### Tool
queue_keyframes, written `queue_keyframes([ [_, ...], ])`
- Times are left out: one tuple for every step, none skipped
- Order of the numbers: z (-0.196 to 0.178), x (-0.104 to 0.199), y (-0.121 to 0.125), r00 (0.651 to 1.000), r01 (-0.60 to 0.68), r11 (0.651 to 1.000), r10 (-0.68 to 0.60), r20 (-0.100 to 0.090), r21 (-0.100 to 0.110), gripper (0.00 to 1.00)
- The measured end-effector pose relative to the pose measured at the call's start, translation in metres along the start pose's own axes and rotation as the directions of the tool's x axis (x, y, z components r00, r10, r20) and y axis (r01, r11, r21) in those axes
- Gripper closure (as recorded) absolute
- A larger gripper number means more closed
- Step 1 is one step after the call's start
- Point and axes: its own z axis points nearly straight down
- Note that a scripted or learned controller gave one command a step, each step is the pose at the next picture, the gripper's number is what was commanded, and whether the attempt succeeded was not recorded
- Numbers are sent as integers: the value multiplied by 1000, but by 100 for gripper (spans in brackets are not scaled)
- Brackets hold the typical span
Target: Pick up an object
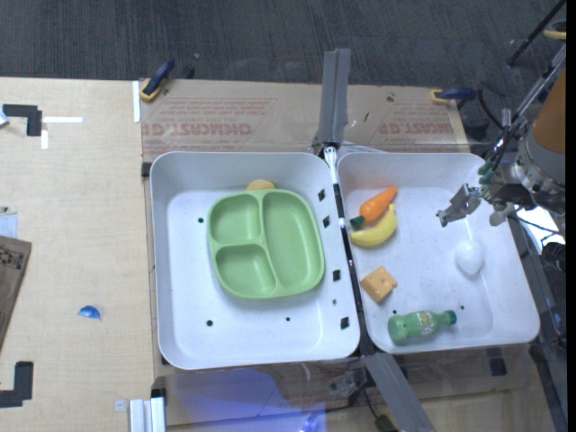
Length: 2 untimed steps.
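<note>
Bins: left bin (pixel 180 331) holds a green divided plate (pixel 266 243).
Right bin (pixel 504 322): green bottle (pixel 421 324), banana (pixel 374 230), carrot (pixel 378 202), cheese wedge (pixel 378 283), white egg (pixel 469 258).
Gripper (pixel 474 203): above the egg, fingers spread, nothing between them.

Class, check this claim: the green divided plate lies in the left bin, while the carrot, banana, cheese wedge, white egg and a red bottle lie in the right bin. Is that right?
One detail is wrong: the bottle is green, not red. The camera view shows it lying on its side near the front of the right bin. The rest stands: the green divided plate is in the left bin, and the carrot, banana, cheese wedge and white egg are in the right one.
</note>
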Motion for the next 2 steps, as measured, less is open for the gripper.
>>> queue_keyframes([
  [-32, -7, -27, 992, -127, 992, 127, 1, -2, 0],
  [70, 44, 20, 999, -49, 999, 49, 0, 1, 0],
])
